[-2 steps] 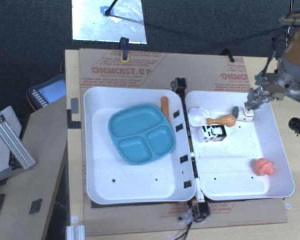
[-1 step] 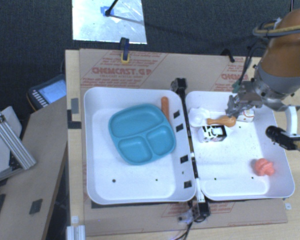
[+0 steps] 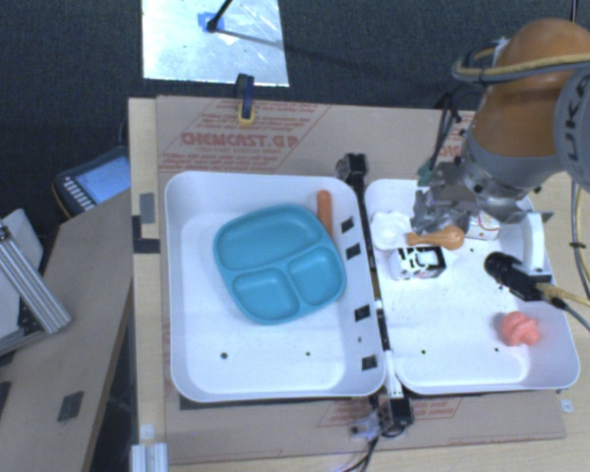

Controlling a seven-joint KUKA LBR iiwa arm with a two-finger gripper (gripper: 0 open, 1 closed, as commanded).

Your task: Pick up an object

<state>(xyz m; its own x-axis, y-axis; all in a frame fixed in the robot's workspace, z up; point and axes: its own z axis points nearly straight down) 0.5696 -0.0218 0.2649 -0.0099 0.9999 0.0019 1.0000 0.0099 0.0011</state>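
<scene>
Over the right bin point(image 3: 472, 367), the gripper point(image 3: 435, 216) hangs above a brown spoon point(image 3: 438, 238) and a black-and-white block point(image 3: 420, 261); its grip cannot be judged. Cardboard point(image 3: 241, 138) behind reads "CHEMCAST". Left, a blue tray point(image 3: 278, 263).

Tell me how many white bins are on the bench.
2. The left bin holds a blue divided plate; the right bin sits beside it, under the gripper, holding small items.

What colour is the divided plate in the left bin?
Light blue, all over. The divided plate shows plainly in the camera view.
</scene>
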